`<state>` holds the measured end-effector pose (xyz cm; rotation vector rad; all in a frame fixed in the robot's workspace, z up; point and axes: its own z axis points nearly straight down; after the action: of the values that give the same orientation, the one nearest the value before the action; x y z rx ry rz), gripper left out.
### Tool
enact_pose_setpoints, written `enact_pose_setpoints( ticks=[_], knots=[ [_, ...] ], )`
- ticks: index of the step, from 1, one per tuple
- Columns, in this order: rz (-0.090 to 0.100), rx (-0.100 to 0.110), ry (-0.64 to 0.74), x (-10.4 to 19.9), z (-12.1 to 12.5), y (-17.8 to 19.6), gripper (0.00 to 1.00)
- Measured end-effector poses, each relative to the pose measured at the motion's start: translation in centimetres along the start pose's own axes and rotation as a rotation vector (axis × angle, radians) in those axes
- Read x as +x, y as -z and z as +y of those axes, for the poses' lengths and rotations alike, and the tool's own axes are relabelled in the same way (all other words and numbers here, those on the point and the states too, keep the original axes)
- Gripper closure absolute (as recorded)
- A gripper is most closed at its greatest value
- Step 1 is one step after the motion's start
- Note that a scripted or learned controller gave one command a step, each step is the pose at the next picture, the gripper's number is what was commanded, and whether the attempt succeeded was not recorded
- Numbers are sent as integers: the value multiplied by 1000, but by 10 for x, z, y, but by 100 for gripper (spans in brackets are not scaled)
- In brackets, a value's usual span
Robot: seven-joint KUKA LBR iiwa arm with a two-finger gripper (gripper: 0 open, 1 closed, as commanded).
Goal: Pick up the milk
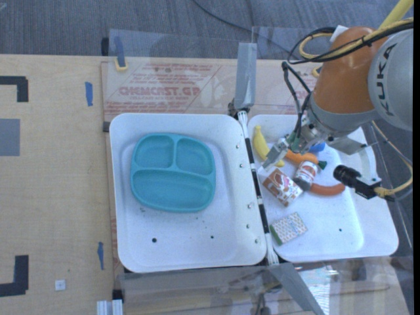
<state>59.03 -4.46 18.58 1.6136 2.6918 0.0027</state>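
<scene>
The milk looks to be the small brown-and-white carton (283, 186), lying on its side near the left wall of the right bin (341, 231). My gripper (278, 155) hangs just above and behind the carton, between it and a yellow banana (260, 142). The grey wrist and orange band of the arm cover the bin's back right part. Nothing shows held in the gripper.
Beside the carton are a small white bottle with a red cap (306, 173), an orange sausage-like piece (326, 189), an orange carrot-like piece (300, 156) and a blue item (319, 148). A checkered packet (289, 228) lies nearer the front. The left bin (184, 241) holds a teal divided plate (173, 173).
</scene>
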Motion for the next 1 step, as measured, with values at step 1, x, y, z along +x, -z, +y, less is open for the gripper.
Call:
enact_pose_setpoints(
  ticks=[1],
  knots=[
    [2,3,-77,-24,-60,7,0]
  ],
)
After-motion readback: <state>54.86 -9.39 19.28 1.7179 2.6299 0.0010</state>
